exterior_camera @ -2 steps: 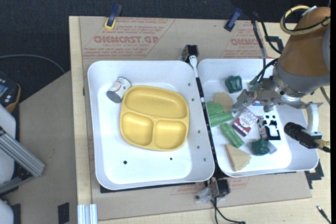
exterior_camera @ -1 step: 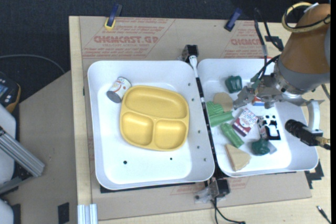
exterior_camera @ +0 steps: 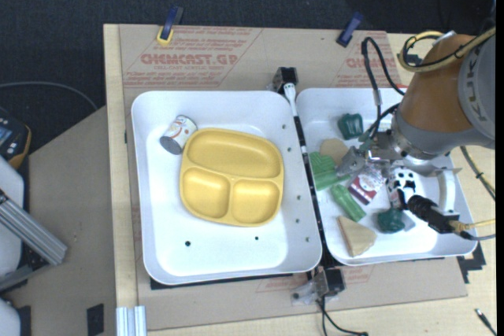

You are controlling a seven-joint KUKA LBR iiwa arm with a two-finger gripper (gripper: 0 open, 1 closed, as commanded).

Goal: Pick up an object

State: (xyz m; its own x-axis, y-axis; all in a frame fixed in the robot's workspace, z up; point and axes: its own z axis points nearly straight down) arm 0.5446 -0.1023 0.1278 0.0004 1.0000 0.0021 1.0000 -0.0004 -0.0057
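Note:
The right bin (exterior_camera: 316, 108) holds several small objects. Among them are a teal piece (exterior_camera: 350, 124), a beige piece (exterior_camera: 333, 149), two green pieces (exterior_camera: 322, 169) (exterior_camera: 349, 201), a red and white item (exterior_camera: 365, 190), a black and white item (exterior_camera: 405, 183), a dark teal piece (exterior_camera: 391, 220) and a tan wedge (exterior_camera: 356, 237). My gripper (exterior_camera: 367, 163) hangs low over the middle of this bin, just above the red and white item and right of the green pieces. I see nothing clearly held in it.
The left bin (exterior_camera: 228, 252) carries a yellow divided plate (exterior_camera: 232, 175) and a small tipped can (exterior_camera: 178, 134) at its back left. The arm's grey and orange wrist (exterior_camera: 437, 102) covers the right bin's back right. Cables run along that bin's right side.

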